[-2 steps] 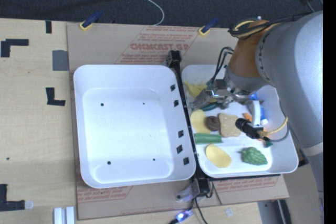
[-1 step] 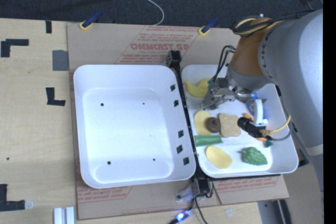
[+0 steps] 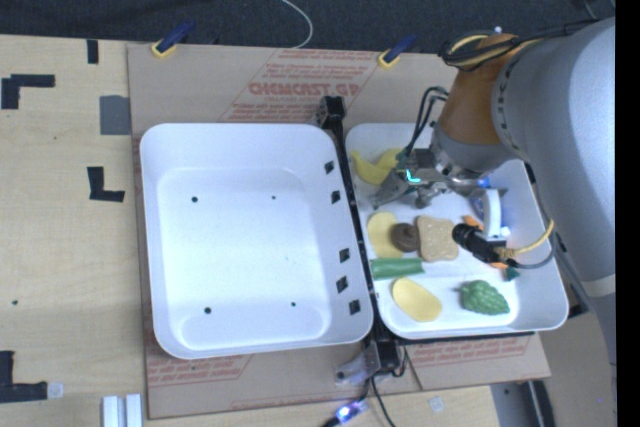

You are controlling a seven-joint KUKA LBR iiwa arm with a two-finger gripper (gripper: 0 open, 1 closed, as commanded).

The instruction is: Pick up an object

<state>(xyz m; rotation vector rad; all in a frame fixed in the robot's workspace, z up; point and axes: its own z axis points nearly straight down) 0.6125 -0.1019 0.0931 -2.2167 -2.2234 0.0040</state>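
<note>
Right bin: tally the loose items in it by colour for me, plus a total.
Right bin, what I can make out:
Yellow: 3
Green: 2
Brown: 1
Tan: 1
Total: 7
Anything under the pincer is hidden.

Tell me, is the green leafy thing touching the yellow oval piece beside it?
Apart. The camera view shows bare white bin floor between the green leafy thing and the yellow oval piece.
</note>
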